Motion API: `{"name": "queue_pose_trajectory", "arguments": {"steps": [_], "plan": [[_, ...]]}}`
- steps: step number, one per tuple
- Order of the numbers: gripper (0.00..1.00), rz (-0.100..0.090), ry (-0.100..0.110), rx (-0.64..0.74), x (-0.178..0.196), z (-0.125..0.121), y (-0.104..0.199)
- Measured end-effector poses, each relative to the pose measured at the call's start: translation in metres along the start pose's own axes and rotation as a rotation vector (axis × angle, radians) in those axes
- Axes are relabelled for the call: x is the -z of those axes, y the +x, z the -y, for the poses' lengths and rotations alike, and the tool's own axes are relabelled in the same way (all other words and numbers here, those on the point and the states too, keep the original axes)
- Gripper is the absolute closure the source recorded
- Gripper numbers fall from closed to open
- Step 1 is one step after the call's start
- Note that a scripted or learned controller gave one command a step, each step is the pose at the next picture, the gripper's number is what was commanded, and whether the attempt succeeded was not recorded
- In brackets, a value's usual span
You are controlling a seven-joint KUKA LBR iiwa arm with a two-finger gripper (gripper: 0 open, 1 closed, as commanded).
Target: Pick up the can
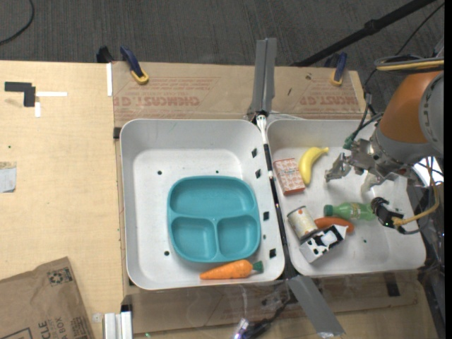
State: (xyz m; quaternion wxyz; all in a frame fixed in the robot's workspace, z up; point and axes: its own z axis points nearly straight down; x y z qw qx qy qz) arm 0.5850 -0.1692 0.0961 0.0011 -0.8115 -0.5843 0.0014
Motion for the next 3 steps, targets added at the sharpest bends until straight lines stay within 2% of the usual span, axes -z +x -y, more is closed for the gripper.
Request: {"name": "queue_pose_trajectory", "arguments": {"steps": [1, 2, 3], "plan": [[0.00, -0.006, 0.000, -0.007, -0.004, -0.016, -0.034], [0.00, -0.001, 0.000, -0.072, -0.005, 0.067, -0.026], [0.00, -0.004, -0.001, -0.041, -0.005, -0.006, -0.036]]}}
